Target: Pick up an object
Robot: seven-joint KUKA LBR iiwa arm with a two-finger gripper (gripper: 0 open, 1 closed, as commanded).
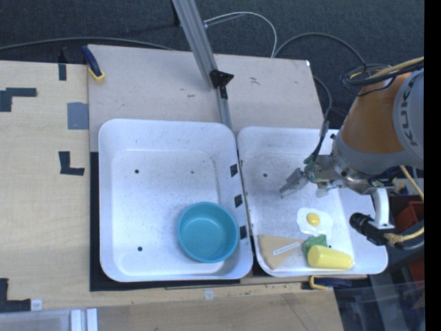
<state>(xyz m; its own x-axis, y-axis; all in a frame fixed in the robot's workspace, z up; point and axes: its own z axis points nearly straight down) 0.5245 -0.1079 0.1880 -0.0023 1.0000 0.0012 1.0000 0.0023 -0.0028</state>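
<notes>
The gripper point(298, 183) hangs over the right bin point(275, 147), near the middle of its floor, with the grey and orange arm point(375, 129) reaching in behind it from the right. Its two fingers point(289, 185) stand a little apart and point toward the bin's left wall; nothing sits between them, so the claw is narrowly parted and holds no object. Taking the gripper as the landmark, the nearest object is a toy fried egg point(313, 220), lying on the bin floor just below and slightly right of the fingertips, clear of them. Farther from the gripper, against the bin's near rim, lies a pale wedge of toy cheese point(278, 249), almost directly below the fingertips. Right of that wedge, and below the egg, a yellow corn cob point(329, 257) with a green end point(315, 242) rests along the same rim, touching or nearly touching the wedge. Well to the lower left of the gripper, across the divide between the two bins, a blue bowl point(208, 232) stands upright in the left bin point(138, 143), in the corner closest to the right bin.
</notes>
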